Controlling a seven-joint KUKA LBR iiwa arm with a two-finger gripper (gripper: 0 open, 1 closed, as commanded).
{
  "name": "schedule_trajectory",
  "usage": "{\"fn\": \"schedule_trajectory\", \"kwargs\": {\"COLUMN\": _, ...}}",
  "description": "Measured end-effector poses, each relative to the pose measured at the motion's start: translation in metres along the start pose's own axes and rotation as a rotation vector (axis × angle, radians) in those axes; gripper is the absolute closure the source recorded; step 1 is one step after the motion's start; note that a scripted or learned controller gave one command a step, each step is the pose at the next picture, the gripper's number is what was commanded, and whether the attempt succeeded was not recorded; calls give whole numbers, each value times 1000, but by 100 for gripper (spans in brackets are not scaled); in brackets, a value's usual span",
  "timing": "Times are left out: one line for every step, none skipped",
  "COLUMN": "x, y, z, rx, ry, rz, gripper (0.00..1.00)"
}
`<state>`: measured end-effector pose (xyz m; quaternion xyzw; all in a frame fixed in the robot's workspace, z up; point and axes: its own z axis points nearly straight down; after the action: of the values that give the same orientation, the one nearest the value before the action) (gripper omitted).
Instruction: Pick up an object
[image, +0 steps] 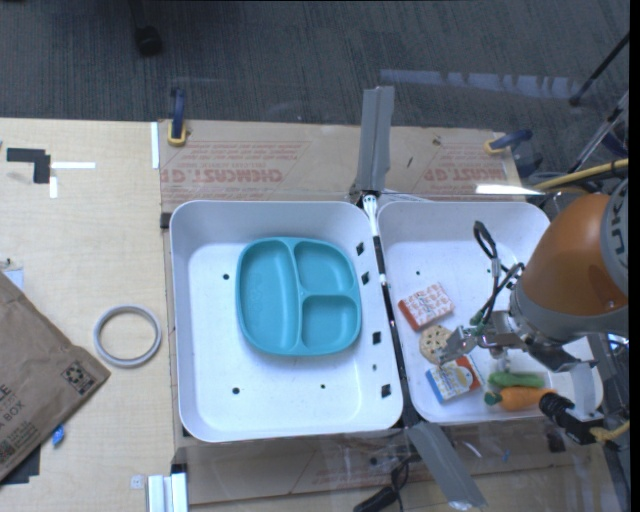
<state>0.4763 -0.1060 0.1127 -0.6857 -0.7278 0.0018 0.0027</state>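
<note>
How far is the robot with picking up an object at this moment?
Done: the arm has reached into the right bin, and the claw sits low among the small items, next to the cookie and the blue-and-white packet. In hand: nothing visibly lifted. Left: grasping one item and raising it. The teal plate lies in the left bin.

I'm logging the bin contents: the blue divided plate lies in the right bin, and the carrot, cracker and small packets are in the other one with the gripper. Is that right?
Not quite. The camera view shows the blue divided plate in the left bin, not the right one. The carrot, cracker and small packets lie in the right bin, where the gripper is.
</note>
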Motion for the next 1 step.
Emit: {"fn": "schedule_trajectory", "kwargs": {"x": 7, "y": 0, "z": 24, "rx": 1, "ry": 1, "rz": 146, "gripper": 0}}
